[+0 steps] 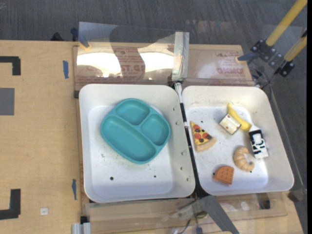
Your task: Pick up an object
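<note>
Camera view: croissant (243, 158) at the right bin's (278, 130) five o'clock looks light, rigid; pinch its middle; hand's state untellable.

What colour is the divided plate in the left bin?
Teal, plain, seen in the camera view: plate.

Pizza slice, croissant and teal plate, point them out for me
pizza slice (202, 136), camera view, its topped middle
croissant (243, 158), camera view, middle of its curved body
teal plate (127, 143), camera view, its long front compartment
</note>
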{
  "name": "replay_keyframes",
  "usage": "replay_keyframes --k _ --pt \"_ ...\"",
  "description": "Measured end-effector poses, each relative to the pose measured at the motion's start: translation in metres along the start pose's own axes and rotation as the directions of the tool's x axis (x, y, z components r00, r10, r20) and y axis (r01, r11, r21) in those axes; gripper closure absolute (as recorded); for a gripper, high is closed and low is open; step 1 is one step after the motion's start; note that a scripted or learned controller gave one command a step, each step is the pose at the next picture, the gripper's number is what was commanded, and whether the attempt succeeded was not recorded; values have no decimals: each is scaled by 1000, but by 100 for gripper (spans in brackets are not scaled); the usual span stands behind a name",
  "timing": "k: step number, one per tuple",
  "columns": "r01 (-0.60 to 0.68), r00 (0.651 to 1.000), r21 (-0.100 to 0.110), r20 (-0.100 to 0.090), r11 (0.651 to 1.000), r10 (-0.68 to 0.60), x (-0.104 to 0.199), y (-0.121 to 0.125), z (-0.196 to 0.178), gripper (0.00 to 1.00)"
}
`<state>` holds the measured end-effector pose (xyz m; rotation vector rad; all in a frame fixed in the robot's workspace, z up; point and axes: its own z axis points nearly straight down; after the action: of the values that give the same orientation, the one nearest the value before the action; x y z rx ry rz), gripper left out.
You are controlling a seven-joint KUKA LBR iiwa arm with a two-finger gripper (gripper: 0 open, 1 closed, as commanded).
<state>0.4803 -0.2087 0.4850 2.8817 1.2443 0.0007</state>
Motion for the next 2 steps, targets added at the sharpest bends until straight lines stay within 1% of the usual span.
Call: replay_keyframes --k 1,2 --pt "-570 822 2 2 822 570 43 43 1 100" --pt "-167 986 5 1 986 167 25 48 0 100"
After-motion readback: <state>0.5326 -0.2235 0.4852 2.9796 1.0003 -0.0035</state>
